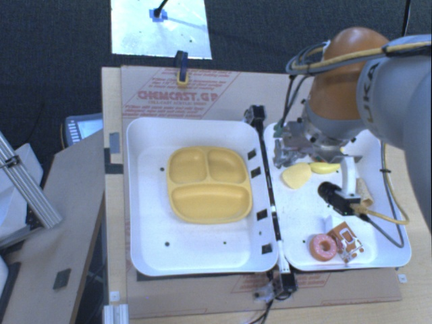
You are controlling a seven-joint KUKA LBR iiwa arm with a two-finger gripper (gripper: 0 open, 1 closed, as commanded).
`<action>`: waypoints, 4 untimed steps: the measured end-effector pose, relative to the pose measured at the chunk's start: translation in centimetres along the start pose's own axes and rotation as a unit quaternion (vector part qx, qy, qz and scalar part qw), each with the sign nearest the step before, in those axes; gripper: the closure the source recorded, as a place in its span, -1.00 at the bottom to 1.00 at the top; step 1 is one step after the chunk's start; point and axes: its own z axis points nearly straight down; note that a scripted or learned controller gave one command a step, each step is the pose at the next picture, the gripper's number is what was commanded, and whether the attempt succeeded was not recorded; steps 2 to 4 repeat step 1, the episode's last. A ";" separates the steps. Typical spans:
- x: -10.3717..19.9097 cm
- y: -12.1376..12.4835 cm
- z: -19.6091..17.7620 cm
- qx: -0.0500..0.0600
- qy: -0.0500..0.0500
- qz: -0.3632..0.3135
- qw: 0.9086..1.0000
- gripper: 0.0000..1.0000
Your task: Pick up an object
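- Yellow divided plate (206, 184): in the neighbouring bin, on the view's left of the right bin (300, 211).
- Gripper (287, 150): over the right bin's far-left corner; whether it is open or closed cannot be told.
- Pale yellow piece (295, 175): on the right bin's floor, just beside the gripper.
- Pink doughnut (323, 247): by the right bin's near edge.

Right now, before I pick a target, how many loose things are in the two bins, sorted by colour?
Yellow: 3, namely the divided plate, the pale flat piece and the small bright piece
Pink: 1, the doughnut
Brown and white: 1, the patterned piece
Total: 5
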 end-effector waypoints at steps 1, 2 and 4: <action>5.6 2.9 -0.2 0.000 0.000 0.000 1.000 1.00; 5.6 2.9 -0.2 0.000 0.000 0.000 1.000 1.00; 5.6 2.9 -0.2 0.000 0.000 0.000 1.000 1.00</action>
